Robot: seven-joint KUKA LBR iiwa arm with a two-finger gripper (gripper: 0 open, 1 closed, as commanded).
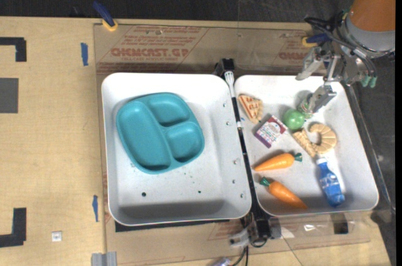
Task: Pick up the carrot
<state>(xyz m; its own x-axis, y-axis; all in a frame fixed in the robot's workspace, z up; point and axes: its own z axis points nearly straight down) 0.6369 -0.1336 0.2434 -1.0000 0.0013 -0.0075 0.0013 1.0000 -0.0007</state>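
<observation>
- Two carrots lie in the right bin point(367, 161): one carrot point(275, 162) mid-bin, the other carrot point(284, 192) nearer the front wall.
- Around them: purple packet point(270, 131), pretzel point(316, 138), blue bottle point(330, 182).
- The gripper point(321, 95) hangs by the green ball point(293, 118); whether the fingers are spread or closed, I cannot tell.

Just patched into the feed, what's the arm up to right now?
The arm's tool hangs over the back of the right bin, by the green ball, with nothing between its fingers. Two carrots lie untouched nearer the front: one mid-bin, another by the front wall. A blue bottle, a purple packet and a pastry ring share that bin. The left bin holds a teal divided plate.
</observation>
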